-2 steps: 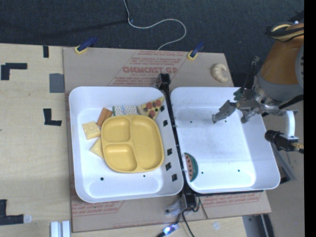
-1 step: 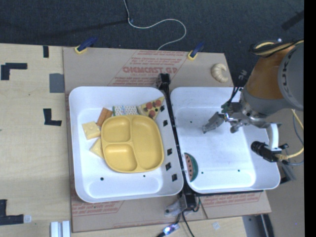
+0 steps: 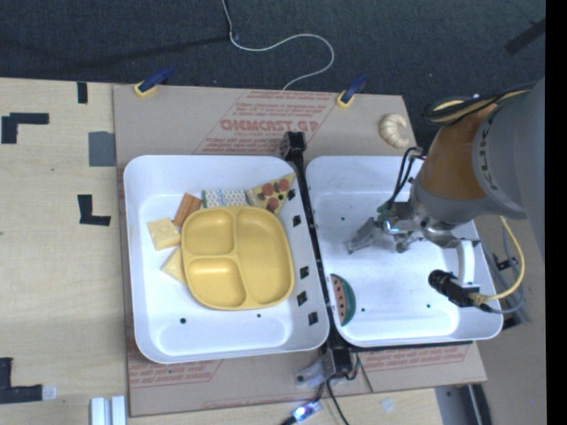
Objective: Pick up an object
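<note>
Gripper (image 3: 356,243) position: low over the bare floor of the right bin (image 3: 399,304), in its upper-left half, at the end of the grey arm (image 3: 496,162) with the orange band, which enters from the right. The two fingers point left and stand slightly apart, with only white bin floor visible between them; nothing is gripped.

Right bin contents: one watermelon-slice toy (image 3: 342,297), red with a green rind, lying against the left wall near the front corner, below and apart from the gripper.

Left bin (image 3: 151,308) contents: a yellow divided plate (image 3: 237,257) with three compartments, lying flat in the centre. Several small flat items lie along its upper and left edges: a pale yellow square piece (image 3: 163,234), an orange-brown piece (image 3: 187,208), a patterned strip (image 3: 223,198) and a pizza-slice toy (image 3: 275,192) near the divider between the bins. A further pale piece is partly tucked under the left edge of the plate.

Surroundings: both bins rest on a cardboard sheet (image 3: 266,122) on the counter. A beige lump (image 3: 397,130) lies on the cardboard behind the right bin.
</note>
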Motion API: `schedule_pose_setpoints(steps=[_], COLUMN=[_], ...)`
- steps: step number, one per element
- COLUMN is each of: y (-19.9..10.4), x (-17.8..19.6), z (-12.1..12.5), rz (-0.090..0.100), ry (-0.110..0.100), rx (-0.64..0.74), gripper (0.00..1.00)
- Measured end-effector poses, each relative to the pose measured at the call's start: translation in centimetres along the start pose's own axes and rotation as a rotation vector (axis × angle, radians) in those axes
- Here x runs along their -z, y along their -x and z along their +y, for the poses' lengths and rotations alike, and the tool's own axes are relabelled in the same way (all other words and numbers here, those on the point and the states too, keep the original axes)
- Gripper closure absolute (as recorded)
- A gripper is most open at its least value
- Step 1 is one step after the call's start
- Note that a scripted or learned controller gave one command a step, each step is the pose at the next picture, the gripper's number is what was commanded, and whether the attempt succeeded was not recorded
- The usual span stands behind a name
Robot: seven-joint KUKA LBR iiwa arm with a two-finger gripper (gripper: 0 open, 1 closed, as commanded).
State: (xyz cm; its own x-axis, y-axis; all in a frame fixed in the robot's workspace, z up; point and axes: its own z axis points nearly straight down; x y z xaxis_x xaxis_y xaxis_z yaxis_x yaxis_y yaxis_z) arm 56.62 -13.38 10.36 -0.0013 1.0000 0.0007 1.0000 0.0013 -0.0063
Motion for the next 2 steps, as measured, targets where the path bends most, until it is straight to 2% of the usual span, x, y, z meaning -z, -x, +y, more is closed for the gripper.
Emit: schedule_pose_setpoints(steps=[1,2], y=[0.0,0.0], x=[-2.0,-0.8], z=[0.0,0.1], rz=[-0.002,-0.003], ry=[0.004,0.007], rx=[0.0,0.0], gripper=[0.0,1.0])
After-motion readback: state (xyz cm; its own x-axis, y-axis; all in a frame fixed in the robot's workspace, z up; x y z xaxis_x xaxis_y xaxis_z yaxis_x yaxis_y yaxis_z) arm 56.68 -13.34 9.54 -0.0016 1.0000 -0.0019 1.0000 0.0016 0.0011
